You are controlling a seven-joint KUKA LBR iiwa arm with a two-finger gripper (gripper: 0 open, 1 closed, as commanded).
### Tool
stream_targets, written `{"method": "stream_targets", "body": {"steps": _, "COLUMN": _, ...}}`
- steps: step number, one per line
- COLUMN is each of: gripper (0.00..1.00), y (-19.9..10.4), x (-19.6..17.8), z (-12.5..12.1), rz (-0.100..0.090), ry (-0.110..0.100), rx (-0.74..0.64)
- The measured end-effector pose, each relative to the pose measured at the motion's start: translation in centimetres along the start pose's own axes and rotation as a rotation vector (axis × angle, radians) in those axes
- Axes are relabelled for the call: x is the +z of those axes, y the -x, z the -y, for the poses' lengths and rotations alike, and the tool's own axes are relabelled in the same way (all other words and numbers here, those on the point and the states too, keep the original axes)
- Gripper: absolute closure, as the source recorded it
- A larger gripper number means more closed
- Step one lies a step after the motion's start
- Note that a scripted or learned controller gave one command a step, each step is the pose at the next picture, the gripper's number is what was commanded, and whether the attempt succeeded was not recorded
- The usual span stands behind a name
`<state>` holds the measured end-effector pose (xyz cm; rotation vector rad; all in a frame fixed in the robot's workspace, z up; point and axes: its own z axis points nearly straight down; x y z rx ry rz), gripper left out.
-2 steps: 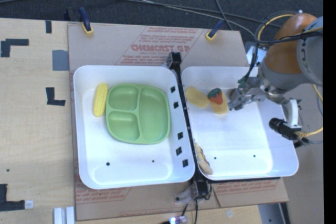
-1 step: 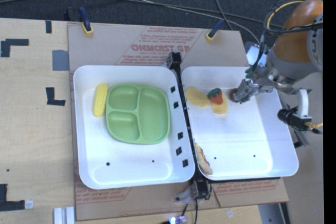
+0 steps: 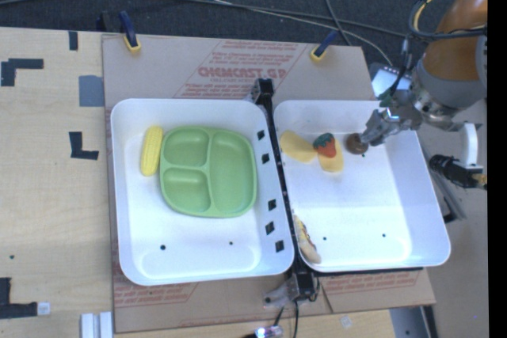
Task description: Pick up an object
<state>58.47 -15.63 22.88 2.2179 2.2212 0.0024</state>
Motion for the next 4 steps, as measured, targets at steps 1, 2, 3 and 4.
{"method": "stream_targets", "body": {"steps": 1, "gripper": 1.0, "y": -5.3, "x": -0.7, "z": 1.6, "rz": -0.003, "ry": -0.003, "rx": -0.004}}
{"method": "stream_targets", "body": {"steps": 2, "gripper": 1.0, "y": -11.1, "x": -1.5, "z": 2.5, "rz": -0.003, "ry": -0.005, "rx": -0.006}}
{"method": "stream_targets", "body": {"steps": 3, "gripper": 1.0, "y": -15.7, "x": -0.4, "z": 4.1, "rz": -0.002, "ry": -0.007, "rx": -0.004}}
{"method": "stream_targets", "body": {"steps": 4, "gripper": 1.0, "y": -21.2, "x": 0.9, "z": 4.9, "rz": -0.002, "ry": -0.007, "rx": -0.005}}
